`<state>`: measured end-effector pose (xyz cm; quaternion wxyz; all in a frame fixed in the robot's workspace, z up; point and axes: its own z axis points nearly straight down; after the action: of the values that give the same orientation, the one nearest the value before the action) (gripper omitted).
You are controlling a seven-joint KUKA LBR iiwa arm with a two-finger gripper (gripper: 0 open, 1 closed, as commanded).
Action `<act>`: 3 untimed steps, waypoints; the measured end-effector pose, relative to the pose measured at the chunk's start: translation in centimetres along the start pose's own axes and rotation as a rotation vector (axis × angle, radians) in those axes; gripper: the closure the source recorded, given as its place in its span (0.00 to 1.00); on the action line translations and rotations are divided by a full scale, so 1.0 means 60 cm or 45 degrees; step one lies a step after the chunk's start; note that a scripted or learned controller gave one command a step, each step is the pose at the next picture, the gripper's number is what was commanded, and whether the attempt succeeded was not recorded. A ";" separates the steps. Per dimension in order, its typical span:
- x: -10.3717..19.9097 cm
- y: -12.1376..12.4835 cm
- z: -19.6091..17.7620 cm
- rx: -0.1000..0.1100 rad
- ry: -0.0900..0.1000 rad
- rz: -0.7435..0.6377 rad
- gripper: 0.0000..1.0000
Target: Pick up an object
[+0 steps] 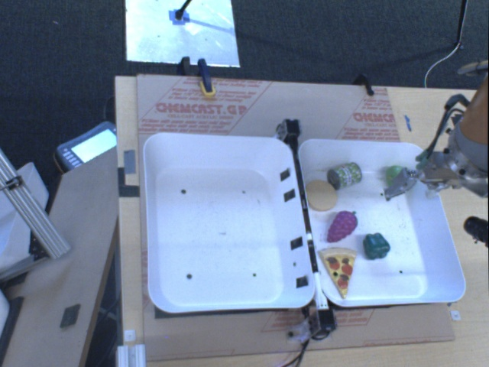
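Observation:
My gripper [416, 187] hangs over the far right part of the right bin [439, 239], open, with nothing between its fingers. A small light green object [394, 174] lies just beside its left fingertip [397, 187], outside the gap. Further left in the same bin are a green-labelled can [344, 176] on its side, a tan round piece [322, 196], a purple bunch of grapes [342, 225], a dark green pepper [375, 245] and a pizza slice [338, 268] near the front left corner.
The left bin [157, 205] sits alongside, split from the right one by a black-clipped divider [300, 212]. The grey arm with its orange band [477, 121] comes in from the right edge. A cable [451, 52] hangs at the back right.

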<state>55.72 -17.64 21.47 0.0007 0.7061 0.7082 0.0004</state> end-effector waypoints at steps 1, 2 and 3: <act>0.263 0.063 -0.058 -0.007 0.008 -0.022 0.00; 0.244 0.061 -0.074 -0.005 0.002 -0.004 1.00; 0.248 0.051 -0.324 -0.024 0.000 -0.003 1.00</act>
<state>58.68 -2.71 40.91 0.0074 0.7051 0.7091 0.0071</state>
